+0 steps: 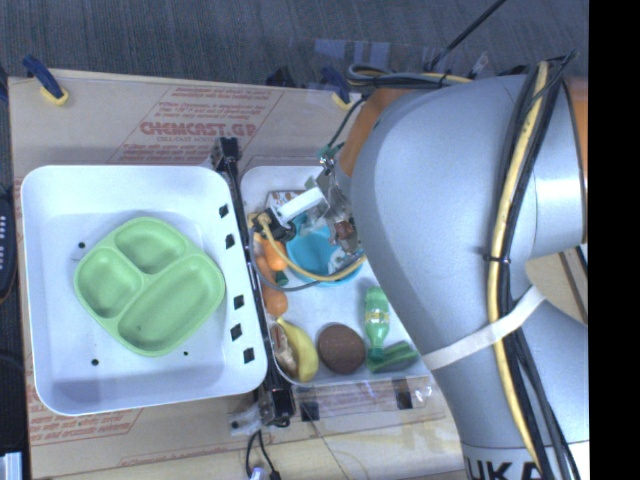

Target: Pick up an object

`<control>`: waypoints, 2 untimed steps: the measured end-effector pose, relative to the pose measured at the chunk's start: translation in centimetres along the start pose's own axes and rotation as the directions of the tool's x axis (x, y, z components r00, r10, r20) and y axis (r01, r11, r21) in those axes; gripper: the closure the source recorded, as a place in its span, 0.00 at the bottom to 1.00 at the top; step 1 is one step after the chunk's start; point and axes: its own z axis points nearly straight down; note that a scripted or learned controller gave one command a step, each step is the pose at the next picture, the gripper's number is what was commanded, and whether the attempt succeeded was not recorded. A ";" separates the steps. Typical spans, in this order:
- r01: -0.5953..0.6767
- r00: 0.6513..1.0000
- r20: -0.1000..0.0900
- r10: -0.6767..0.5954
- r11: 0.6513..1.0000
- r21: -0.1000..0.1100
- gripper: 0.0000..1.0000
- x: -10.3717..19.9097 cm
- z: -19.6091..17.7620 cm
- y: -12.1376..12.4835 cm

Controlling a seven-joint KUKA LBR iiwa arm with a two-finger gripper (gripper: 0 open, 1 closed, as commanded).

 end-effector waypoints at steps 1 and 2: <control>0.034 0.999 0.001 -0.034 0.999 0.003 0.00 -7.5 -0.1 -2.0; -0.046 0.999 -0.004 0.046 0.999 -0.002 0.00 -10.9 -0.1 -3.5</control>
